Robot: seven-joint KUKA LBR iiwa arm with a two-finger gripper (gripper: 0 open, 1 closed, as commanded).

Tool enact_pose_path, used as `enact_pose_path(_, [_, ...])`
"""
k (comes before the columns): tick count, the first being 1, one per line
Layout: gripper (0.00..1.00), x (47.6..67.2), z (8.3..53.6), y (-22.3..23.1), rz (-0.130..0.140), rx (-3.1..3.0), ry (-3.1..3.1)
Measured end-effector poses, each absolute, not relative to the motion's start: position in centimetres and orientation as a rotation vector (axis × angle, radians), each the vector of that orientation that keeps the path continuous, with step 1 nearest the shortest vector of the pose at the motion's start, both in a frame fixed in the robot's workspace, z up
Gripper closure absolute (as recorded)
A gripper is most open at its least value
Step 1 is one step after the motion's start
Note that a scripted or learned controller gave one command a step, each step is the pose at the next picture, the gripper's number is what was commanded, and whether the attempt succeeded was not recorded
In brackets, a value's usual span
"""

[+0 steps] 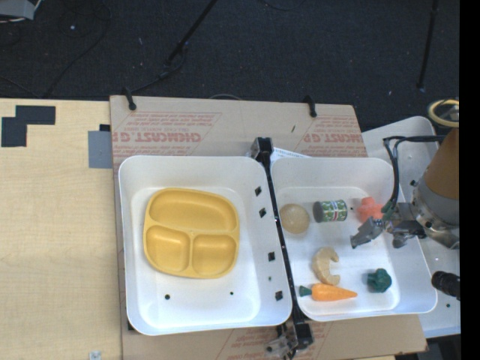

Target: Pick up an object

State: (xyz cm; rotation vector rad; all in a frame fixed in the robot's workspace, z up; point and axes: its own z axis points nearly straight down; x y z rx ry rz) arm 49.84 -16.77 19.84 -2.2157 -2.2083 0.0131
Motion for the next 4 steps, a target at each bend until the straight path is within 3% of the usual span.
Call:
enact_pose_path(1, [0.00, 50.1, 20.5, -16.8, 0.003, -2.219, -2.219])
enact_pose_path(4, [0.00, 49.6, 8.7, -16.0, 0.002, -2.221, -2.218])
